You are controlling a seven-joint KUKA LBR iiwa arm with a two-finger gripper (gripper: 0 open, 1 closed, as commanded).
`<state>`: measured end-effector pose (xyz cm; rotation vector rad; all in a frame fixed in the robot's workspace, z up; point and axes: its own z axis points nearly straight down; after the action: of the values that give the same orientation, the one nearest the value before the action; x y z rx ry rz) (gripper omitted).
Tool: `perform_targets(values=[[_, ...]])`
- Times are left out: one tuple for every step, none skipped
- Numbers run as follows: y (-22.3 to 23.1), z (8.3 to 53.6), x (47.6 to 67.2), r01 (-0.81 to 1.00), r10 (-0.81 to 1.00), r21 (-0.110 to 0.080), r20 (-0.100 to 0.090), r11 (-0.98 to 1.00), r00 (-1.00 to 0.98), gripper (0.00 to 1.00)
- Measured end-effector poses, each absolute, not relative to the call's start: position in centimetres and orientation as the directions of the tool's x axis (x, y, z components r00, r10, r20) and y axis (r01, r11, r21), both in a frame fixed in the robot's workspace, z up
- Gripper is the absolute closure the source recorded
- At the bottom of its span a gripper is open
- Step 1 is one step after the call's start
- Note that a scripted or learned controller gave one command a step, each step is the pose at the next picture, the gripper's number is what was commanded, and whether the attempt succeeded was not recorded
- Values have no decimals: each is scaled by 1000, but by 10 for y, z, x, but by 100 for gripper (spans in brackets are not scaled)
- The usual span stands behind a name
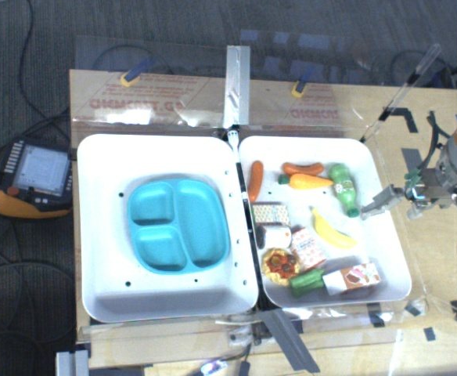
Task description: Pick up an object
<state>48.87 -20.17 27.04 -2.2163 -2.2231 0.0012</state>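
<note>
Along the right bin's near edge lie a small carton, a green vegetable and a pizza slice. Mid-bin sits the banana, the green bottle behind it near the far right corner. The gripper hangs at the right rim beside the bottle; its state cannot be told.

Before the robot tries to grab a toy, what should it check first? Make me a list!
1. Toys to pick from: ok. The right white bin holds a yellow banana, a green bottle, an orange carrot and more.
2. Hand in place: not ok. The hand sits at the bin's right rim, not above a toy.
3. Hand open: cannot tell, too small and blurry.
4. Room around the banana: ok, it lies mostly apart from its neighbours.
5. Toys near the bottom edge: not ok, they are crowded together.
6. Blue divided tray: ok, it lies in the left white bin.
</note>
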Motion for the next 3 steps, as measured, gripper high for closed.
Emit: perform_targets(values=[[-158,111,486,993,993,-2,3,122,-122,0],[-191,107,572,936,936,7,-5,353,-353,0],[-186,154,650,954,954,1,-3,300,-300,0]])
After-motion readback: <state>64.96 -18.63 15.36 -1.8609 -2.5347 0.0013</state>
